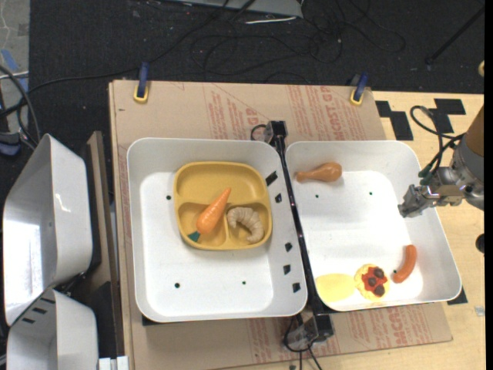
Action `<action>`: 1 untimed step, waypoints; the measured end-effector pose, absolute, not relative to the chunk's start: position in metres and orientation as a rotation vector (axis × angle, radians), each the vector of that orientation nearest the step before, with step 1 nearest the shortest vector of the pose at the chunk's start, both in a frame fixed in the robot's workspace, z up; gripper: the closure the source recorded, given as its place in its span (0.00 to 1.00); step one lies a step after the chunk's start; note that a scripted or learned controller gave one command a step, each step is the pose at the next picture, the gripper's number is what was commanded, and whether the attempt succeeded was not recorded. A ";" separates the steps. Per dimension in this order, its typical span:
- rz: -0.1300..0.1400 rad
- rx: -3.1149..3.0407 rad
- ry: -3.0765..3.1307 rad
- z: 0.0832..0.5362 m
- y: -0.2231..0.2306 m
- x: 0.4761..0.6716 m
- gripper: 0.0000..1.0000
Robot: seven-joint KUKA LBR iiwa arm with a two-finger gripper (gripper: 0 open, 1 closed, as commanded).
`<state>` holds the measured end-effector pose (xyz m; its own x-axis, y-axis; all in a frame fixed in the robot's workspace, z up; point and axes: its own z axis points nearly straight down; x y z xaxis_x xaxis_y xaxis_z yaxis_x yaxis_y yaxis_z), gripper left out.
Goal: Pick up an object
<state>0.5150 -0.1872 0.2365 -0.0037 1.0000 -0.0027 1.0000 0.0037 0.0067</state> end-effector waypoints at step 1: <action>0.004 2.212 2.221 0.290 -0.187 0.517 1.00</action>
